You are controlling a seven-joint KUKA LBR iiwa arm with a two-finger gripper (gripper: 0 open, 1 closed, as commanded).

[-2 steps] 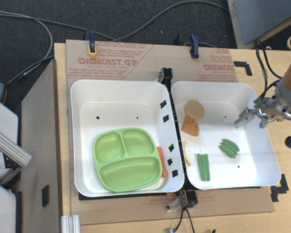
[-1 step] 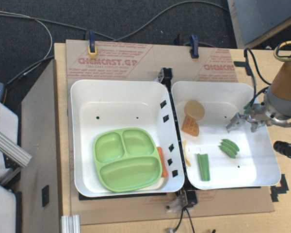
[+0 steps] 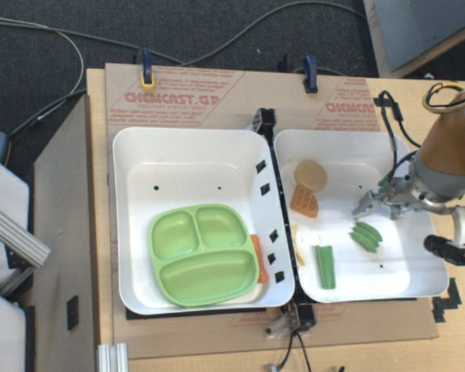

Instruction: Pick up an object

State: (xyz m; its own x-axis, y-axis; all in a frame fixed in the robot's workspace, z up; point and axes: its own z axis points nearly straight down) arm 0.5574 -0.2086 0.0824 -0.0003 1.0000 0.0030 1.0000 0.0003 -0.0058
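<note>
Metal claw [image 3: 370, 203] in right bin, grip state unclear, just above ridged green pea pod [image 3: 366, 235]; flat green strip [image 3: 325, 266] lower left.

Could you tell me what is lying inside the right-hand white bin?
The right bin holds a waffle piece, a tan round piece, a green stick and a green pea pod. The claw covers some floor.
</note>
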